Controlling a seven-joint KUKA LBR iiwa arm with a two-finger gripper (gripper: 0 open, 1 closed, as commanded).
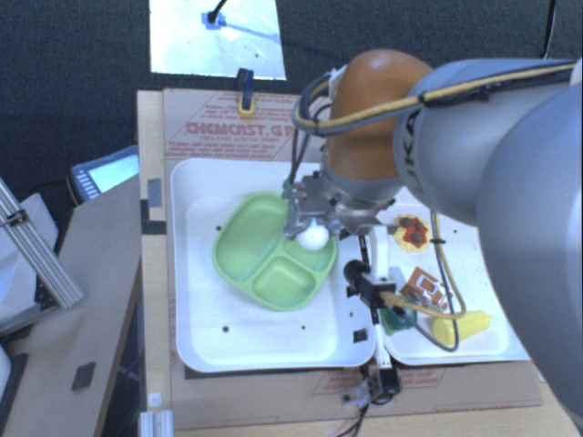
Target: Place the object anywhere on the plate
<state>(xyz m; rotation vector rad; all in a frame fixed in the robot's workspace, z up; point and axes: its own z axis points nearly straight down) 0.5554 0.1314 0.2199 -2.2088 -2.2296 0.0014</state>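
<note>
Camera view, frame centre: we see the gripper (312,228) clasping a white ball (313,237) above the green plate's (250,244) right rim, ready for release.

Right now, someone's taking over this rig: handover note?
Gripper: over the right rim of the green divided plate in the left bin; a white ball sits at its tip.
I can't tell whether the ball is held or resting on the plate.
Right bin: yellow banana-like item and other small toys.
Done: ball brought to the plate's edge.
Left: confirm the ball rests on the plate, then retract.
</note>
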